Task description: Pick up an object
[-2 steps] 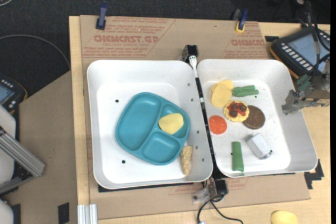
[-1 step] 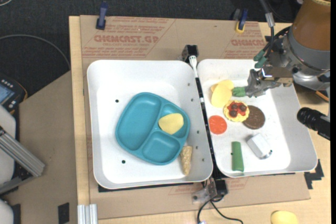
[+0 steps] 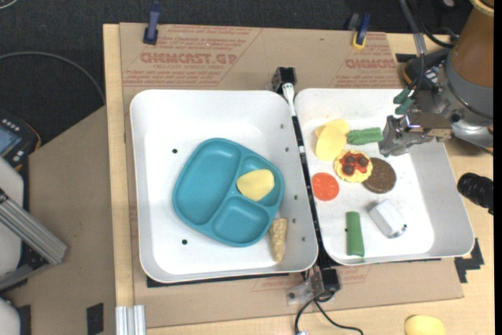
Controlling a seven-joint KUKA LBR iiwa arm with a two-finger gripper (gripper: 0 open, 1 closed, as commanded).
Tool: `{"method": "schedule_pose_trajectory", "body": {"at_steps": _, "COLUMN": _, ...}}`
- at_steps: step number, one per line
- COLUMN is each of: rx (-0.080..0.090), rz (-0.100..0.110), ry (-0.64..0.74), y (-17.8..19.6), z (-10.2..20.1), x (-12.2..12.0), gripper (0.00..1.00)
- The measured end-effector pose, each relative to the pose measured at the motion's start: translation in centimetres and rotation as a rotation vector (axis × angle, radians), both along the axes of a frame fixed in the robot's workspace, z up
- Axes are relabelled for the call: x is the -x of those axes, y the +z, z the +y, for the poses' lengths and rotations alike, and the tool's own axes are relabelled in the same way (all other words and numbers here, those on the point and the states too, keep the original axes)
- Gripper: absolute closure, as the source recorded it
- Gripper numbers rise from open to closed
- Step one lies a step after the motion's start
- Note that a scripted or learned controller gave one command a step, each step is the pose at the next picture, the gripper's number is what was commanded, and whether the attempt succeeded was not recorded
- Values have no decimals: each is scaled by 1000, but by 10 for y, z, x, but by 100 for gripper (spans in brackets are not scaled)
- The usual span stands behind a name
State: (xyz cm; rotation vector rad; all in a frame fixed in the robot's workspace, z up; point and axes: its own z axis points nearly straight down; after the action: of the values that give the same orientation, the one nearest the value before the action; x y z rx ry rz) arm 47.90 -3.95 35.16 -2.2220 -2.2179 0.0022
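Note:
The right bin (image 3: 443, 204) holds several toy foods. These are a yellow piece (image 3: 332, 139), a green pod (image 3: 362, 136), a small pizza-like round with red topping (image 3: 353, 165), a brown disc (image 3: 381, 176), an orange-red disc (image 3: 325, 186), a green stick (image 3: 354, 234) and a grey-white block (image 3: 387, 217). My gripper (image 3: 391, 143) hangs over this bin's back half, at the right end of the green pod and just above the brown disc. I see nothing held in it.
In the left bin (image 3: 149, 169) lies a teal divided plate (image 3: 200, 192) with a pale yellow piece (image 3: 255, 184) in one compartment. A tan piece (image 3: 278, 238) rests by the plate's lower right edge. A yellow object (image 3: 423, 325) sits on the bench's front right.

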Motion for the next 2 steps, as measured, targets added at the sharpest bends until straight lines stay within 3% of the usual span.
{"method": "schedule_pose_trajectory", "body": {"at_steps": 1, "rx": -2, "rz": -13, "ry": 11, "y": 79, "z": 91, "x": -4, "gripper": 100}}
{"method": "schedule_pose_trajectory", "body": {"at_steps": 2, "rx": 1, "rz": -7, "ry": 3, "y": 86, "z": 86, "x": -5, "gripper": 100}}
